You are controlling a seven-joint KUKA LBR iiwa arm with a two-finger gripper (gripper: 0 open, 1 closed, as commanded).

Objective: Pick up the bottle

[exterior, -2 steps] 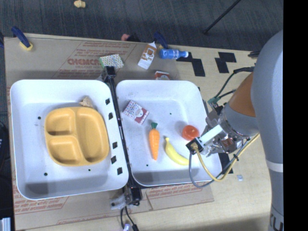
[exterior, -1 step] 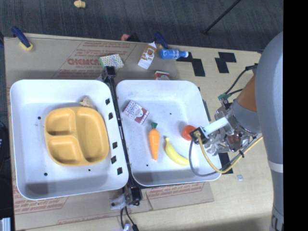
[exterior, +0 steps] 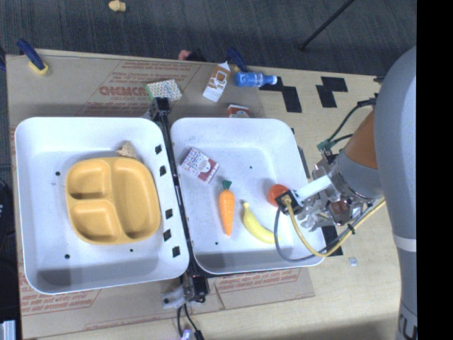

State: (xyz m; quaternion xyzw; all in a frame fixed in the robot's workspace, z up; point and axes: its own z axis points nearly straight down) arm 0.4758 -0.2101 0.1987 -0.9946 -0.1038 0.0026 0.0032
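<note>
Small blue bottle (exterior: pixel 253 80) lying on the surface beyond the bins, probably light, rigid and slippery, best grasped mid-body; gripper (exterior: pixel 291 202) state cannot be told.

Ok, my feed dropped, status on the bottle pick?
Hand low at right bin's right edge, by the red item. Bottle untouched on the bench, beyond the bin. Nothing blocking it.

Single fixed camera, mounted above the worktop (exterior: pixel 340 303), looking down at a slant. Both white bins in frame: left bin (exterior: pixel 42 275), right bin (exterior: pixel 212 264). Dark floor (exterior: pixel 212 13) along the far edge. Arm (exterior: pixel 396 140) enters from right. Medium range.
</note>
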